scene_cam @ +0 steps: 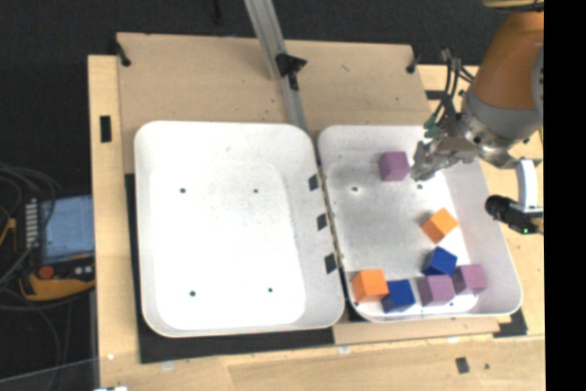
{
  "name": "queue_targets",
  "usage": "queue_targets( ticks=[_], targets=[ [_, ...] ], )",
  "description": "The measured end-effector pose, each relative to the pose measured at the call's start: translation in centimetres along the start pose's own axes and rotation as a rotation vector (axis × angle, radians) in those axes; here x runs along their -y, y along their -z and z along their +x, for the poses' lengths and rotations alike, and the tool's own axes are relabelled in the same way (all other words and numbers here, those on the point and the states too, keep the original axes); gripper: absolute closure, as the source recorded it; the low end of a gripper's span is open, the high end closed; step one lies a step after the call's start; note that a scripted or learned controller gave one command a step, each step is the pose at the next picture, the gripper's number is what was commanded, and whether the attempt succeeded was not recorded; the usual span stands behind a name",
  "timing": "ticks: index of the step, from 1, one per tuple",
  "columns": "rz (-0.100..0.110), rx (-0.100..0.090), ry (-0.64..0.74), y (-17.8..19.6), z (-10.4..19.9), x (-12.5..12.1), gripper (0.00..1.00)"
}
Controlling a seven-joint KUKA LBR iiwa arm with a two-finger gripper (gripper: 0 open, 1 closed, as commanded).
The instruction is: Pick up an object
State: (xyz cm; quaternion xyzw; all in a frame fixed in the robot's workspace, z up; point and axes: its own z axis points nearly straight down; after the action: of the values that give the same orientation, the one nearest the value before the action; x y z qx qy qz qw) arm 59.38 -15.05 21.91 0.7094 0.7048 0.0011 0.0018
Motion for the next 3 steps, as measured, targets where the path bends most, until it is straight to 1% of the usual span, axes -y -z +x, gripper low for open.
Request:
queue_targets(
  ticks=[1,2,3],
  targets=[
    [0.003,-0.002,0.013,0.4,4.3,0.1,1.0],
    [0.004,-0.003,0.014,0.1,10.2,0.2,1.0],
    [0.002,-0.003,0.015,1.3,16.1,0.0,1.0]
  ],
)
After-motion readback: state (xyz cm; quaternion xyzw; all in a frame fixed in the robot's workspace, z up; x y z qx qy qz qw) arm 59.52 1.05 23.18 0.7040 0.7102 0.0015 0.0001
